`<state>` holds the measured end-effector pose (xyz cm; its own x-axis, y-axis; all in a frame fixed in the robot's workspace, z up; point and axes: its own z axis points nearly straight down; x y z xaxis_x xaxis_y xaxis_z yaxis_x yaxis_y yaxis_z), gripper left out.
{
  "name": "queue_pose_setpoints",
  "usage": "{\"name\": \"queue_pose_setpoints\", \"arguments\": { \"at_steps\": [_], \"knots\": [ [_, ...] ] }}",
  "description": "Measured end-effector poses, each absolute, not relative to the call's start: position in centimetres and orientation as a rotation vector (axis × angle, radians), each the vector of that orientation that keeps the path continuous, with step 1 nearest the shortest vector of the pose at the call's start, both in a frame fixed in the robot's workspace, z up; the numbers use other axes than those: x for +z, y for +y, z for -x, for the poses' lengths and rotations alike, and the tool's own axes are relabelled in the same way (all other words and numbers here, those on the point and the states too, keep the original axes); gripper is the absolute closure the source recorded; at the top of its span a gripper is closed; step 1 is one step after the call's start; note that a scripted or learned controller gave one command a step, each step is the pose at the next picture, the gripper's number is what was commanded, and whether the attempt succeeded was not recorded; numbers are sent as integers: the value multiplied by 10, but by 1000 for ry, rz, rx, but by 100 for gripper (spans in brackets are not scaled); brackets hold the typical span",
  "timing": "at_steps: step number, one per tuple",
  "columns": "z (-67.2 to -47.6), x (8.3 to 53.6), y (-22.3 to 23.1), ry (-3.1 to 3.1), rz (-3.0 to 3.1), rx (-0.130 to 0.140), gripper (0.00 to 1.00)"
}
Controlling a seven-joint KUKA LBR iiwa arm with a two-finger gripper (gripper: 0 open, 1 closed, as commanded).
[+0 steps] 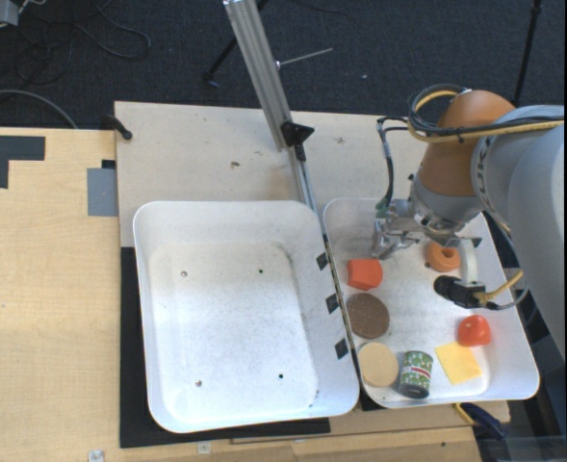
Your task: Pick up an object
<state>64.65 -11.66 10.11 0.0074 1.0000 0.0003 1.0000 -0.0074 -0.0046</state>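
Green-labelled can (415, 373), print too small to read, lies in right bin (514, 378) beside yellow block (458, 363). Gripper (387, 242) hovers above orange block (365, 274), possibly empty; finger state unclear.

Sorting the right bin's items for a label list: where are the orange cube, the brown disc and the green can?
orange cube (365, 274), camera view, its top face.
brown disc (368, 316), camera view, middle of its flat top.
green can (416, 373), camera view, its printed side.
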Motion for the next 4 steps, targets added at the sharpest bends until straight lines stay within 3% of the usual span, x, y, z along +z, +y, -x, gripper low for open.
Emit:
{"name": "queue_pose_setpoints", "arguments": {
  "at_steps": [2,3,4],
  "knots": [
    [-649,188,-109,-2223,2222,-3,100],
    [-649,209,-111,-2223,2221,-1,100],
    [-655,203,-57,-2223,2214,1,100]
  ]
}}
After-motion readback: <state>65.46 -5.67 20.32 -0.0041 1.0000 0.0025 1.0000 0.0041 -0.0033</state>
